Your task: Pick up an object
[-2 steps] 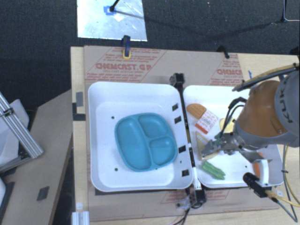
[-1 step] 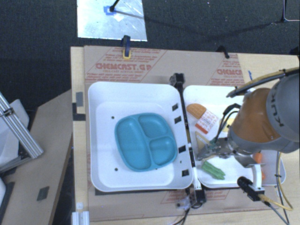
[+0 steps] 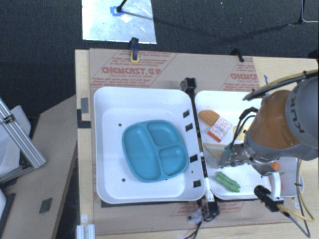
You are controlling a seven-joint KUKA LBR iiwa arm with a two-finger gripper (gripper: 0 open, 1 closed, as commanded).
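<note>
My gripper [image 3: 228,159] hangs low over the middle of the right bin [image 3: 225,96], with the grey arm and its orange band above it to the right. Just left of the gripper lies a pale grey wedge-shaped piece [image 3: 213,152]; whether they touch I cannot tell. A green object [image 3: 228,181] lies just below the gripper, near the bin's front edge. Further back in the same bin are an orange-brown bread-like piece [image 3: 209,116] and a red and white packet [image 3: 219,129]. I see nothing clearly held between the fingers.
The left bin [image 3: 110,99] holds a blue divided plate [image 3: 154,150]. A black divider [image 3: 194,128] runs between the two bins. A small orange thing [image 3: 275,167] shows by the arm at the right bin's right side. A shiny metal sheet [image 3: 118,14] lies beyond the bench.
</note>
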